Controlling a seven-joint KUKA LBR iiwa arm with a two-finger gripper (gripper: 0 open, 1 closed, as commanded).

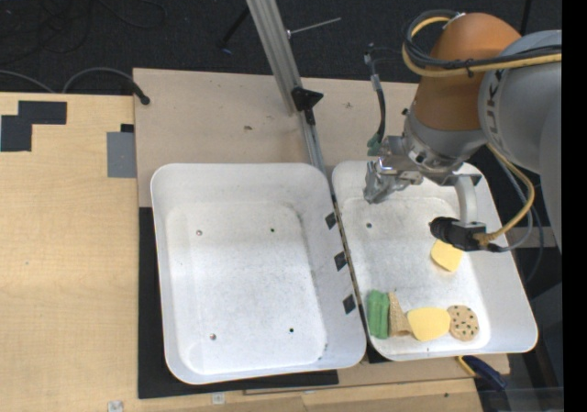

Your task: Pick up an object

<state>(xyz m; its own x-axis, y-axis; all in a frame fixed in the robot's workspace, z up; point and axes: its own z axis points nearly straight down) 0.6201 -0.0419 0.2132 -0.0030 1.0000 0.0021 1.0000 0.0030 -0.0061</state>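
Camera view: toy foods point(424, 321) line right bin point(514, 332).

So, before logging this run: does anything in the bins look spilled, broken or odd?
Nothing looks spilled or damaged. The right bin holds a green piece, a yellow piece and a cookie crowded along its near edge, and another yellow piece apart. The gripper hangs over the bin's far end.

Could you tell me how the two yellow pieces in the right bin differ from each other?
The upper yellow piece lies alone near the bin's right side, below a black part of the arm; the lower yellow piece sits in the row at the front edge, touching the cookie. The lower one looks wider and flatter in outline. Both are plain yellow, and both lie away from the claw.
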